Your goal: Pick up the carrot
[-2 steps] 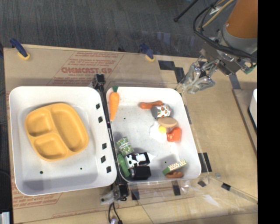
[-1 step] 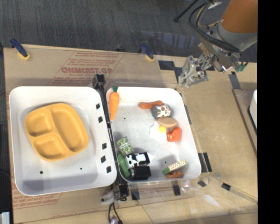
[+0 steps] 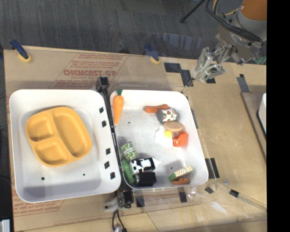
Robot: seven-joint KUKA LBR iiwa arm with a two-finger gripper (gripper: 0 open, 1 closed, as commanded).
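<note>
camera view:
gripper: upper right, above the bench past the right bin's far right corner; fingers spread apart, nothing between them, tips pointing down-left.
arm: comes in from the top right; orange band visible at the frame's top edge.
carrot: in the right bin, far left corner, lying along the left wall with its green top toward the far edge; well apart from the gripper.
right bin: white, shallow, holds all the small items.
sausage: orange-red, near the far wall, just beside a small can.
small can: patterned label, lying on its side, right of centre.
fried egg: white with yellow yolk, mid-bin, touching a tan round piece and a red-orange block.
green packet: near the left wall, front half.
cow-print item: black and white, front left, with a black object just in front of it.
hot dog: front right corner area, tilted.
left bin: white, holds a yellow divided plate with three compartments.
bench: tan board, black tape marks around the right bin.
blue clamps: on the far edge of the board.
</note>
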